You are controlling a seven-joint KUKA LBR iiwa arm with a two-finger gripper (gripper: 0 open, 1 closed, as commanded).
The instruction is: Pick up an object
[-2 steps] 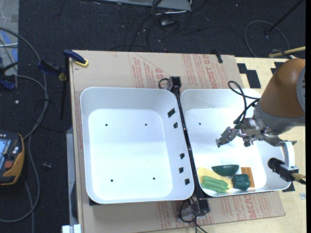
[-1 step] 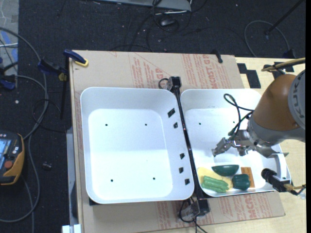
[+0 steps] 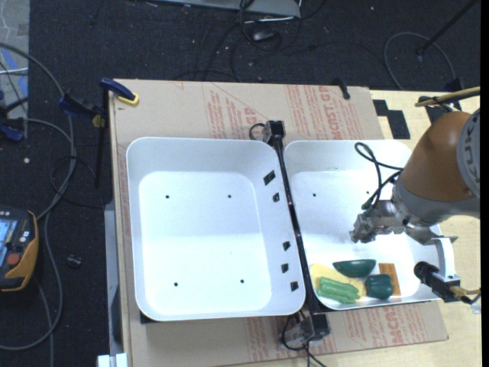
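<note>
One gripper (image 3: 365, 232) hangs over the right bin (image 3: 328, 167), finger state indeterminate, carrying nothing visible; green pod (image 3: 337, 289), dark bowl (image 3: 356, 267), teal block (image 3: 379, 286) lie near the front rim; pick-up not yet done.

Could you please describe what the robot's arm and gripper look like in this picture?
The arm is bulky and rounded, with an orange band above a grey wrist section. A black cable loops from it. The gripper is a small, dark grey metal assembly.
</note>
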